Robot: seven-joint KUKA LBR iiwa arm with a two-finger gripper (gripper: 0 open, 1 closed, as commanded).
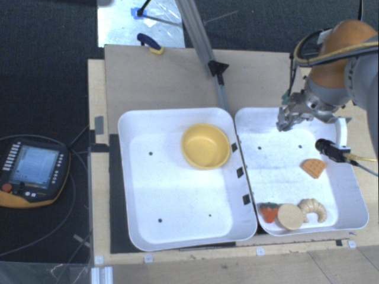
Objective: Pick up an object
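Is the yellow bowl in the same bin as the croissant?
No. The yellow bowl sits in the left bin, while the croissant lies in the right bin.

I can't tell from here how the gripper (pixel 286 122) fingers stand; they're too small and dark. Well below them, the red item (pixel 269 212) sits partly behind the round beige disc (pixel 290 216), unidentifiable.

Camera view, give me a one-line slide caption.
Gripper above the right bin with toy foods along its near side; yellow bowl in the left bin.
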